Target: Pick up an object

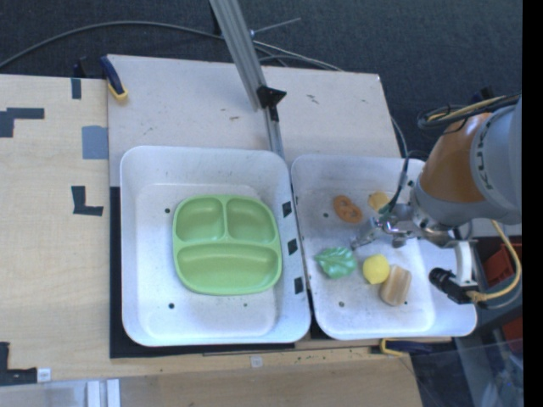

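Observation:
The right bin (339, 316) holds several small objects: an orange-brown piece (346, 208), a small yellow piece (377, 200), a green leafy item (337, 262), a yellow ball (376, 269) and a tan block (395, 285). My gripper (379, 230) hangs low over the middle of this bin, between the orange-brown piece and the yellow ball, its metal tip pointing left toward the green item. Nothing shows between its fingers. The arm's orange band (450, 172) rises at the bin's right edge.
The left bin (140, 227) holds a green divided plate (227, 244). A grey metal post (242, 45) slants down to the bins' far edge. Cables run over the dark floor behind the bench, and a blue-yellow clamp (113, 78) sits at the far left.

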Motion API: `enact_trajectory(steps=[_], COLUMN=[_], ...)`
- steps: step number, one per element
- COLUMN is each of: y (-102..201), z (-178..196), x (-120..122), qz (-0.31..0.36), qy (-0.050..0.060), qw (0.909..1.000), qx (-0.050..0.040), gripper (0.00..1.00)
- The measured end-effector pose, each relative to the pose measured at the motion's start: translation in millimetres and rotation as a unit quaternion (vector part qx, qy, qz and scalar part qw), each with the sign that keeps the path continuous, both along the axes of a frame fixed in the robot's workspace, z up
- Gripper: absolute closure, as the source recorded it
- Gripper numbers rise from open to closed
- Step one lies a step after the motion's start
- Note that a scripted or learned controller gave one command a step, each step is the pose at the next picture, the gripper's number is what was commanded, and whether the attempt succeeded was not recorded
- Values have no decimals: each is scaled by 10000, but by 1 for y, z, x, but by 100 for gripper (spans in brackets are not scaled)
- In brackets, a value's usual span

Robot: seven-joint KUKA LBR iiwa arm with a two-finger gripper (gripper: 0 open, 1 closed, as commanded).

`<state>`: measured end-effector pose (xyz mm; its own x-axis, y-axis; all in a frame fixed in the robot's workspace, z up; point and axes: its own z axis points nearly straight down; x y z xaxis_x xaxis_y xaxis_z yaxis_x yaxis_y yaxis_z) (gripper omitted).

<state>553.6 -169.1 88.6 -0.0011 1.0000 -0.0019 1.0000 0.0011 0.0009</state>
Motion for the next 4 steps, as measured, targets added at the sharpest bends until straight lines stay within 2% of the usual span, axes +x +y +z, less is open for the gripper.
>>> enact_trajectory(steps=[1,3,4], y=[1,8,16], z=[11,99,159], x=[0,-8,-9], qz=[8,6,9], qy=[6,-9,-23], qw=[10000,10000,10000], qx=[7,7,2], gripper=[100,100,100])
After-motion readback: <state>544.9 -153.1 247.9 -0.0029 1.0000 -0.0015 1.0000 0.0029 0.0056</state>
